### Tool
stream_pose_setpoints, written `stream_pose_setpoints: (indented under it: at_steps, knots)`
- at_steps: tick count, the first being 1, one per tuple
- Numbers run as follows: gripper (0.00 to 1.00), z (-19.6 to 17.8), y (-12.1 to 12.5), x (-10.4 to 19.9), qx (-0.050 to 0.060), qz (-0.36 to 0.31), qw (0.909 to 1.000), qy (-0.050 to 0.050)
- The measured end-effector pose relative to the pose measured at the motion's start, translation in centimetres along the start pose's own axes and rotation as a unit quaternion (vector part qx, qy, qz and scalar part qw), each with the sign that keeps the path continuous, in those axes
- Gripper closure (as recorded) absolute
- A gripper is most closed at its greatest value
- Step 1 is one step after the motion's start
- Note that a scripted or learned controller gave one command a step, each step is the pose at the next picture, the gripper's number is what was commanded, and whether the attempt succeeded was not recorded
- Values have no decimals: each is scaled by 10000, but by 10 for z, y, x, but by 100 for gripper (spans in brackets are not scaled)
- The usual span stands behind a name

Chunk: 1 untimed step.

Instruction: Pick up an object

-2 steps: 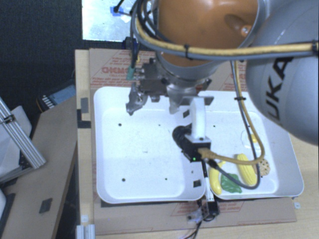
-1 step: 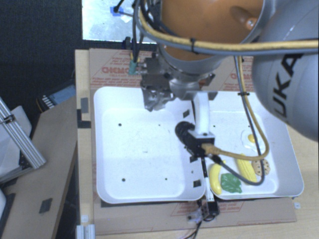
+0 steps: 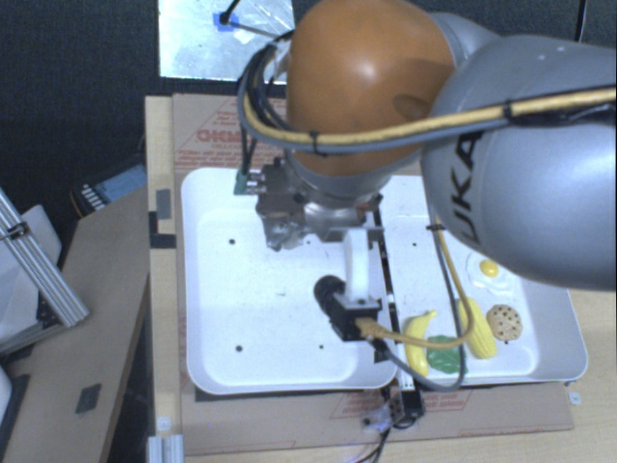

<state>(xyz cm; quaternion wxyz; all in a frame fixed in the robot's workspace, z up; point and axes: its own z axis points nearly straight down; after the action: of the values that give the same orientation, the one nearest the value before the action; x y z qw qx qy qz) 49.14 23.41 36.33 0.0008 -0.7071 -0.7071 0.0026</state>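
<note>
Glossy grey arm [image 3: 521,181] overhangs smooth white bin [image 3: 231,307]; cannot tell whether metal pincer [image 3: 280,225] grips.

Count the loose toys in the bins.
5, all in the right-hand white bin's near part: white fried egg, round brown cookie, yellow corn cob, yellow banana, flat green piece. The grey arm may hide more.
</note>
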Motion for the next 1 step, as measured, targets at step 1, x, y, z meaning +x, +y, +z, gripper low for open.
stream_pose_setpoints:
  at_steps: [1]
  knots:
    - [0,-5,0,0,-29,-1,10000,16]
